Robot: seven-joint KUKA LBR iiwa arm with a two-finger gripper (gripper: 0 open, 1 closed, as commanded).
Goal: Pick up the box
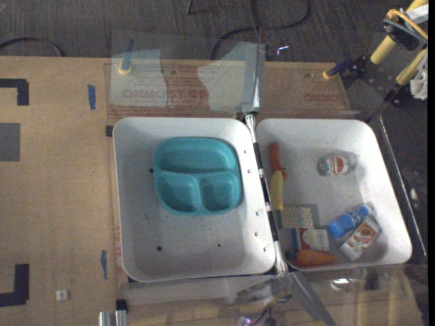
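The right bin (380,182) holds the loose items. A small flat box with a speckled pale top (297,216) lies near the bin's lower left. Just below it sits a small white and red box (314,238), touching an orange carrot-shaped piece (314,257) at the front wall. A white carton with a red picture (360,238) lies at the lower right, beside a blue bottle (348,221).
The left bin (136,243) carries a teal divided plate (197,174). In the right bin, an orange stick (273,158) and a yellow piece (277,189) lie along the left wall, and a can (336,164) lies on its side. Yellow-handled clamps (394,36) stand at the top right.
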